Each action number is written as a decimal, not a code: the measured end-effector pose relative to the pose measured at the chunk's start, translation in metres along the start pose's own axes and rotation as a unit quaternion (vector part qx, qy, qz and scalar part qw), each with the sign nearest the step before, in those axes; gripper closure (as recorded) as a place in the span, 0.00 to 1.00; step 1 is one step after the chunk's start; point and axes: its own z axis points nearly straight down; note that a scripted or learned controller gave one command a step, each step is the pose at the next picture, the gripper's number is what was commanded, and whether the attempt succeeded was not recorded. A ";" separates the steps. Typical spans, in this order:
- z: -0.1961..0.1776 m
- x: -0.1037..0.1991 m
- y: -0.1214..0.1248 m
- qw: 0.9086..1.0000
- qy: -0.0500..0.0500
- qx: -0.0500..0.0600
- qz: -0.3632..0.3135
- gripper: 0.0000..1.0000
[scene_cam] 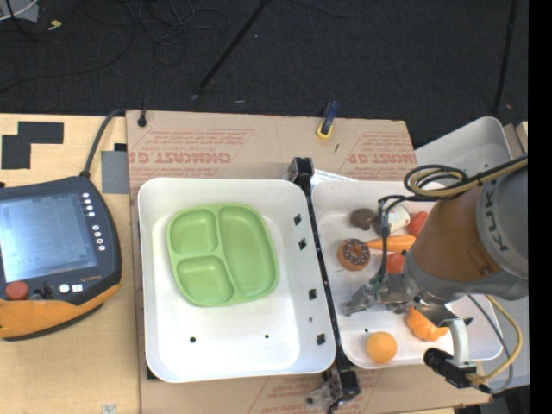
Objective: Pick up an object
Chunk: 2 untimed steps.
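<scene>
Camera view looks down on two white bins side by side on a cardboard-covered desk [259,145]. One bin, the left bin [164,317], holds a single green divided plate [222,254] with three compartments. The right bin [345,335] holds the loose objects: one round orange ball [381,346] near the front edge, one brown ring like a doughnut [354,254], one small dark brown lump [362,219], one orange carrot-like stick [390,243], one orange piece [421,324] beside the wrist, and a red piece [418,223] partly behind the arm.

One arm [470,235] comes in from the right and covers much of the right bin, so a white object near the cables and anything under the orange band is hard to make out. The gripper [366,298] hangs low over the bin floor between the doughnut and the ball; its jaws are a dark tangle from this angle, and I cannot tell how far apart they stand.

One pendant [52,244] with a screen lies at the desk's left, cut off by the frame edge.
</scene>
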 end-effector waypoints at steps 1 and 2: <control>-0.006 0.023 0.017 1.000 0.000 0.000 -0.002 0.00; -0.017 0.020 0.016 1.000 0.000 0.000 0.003 1.00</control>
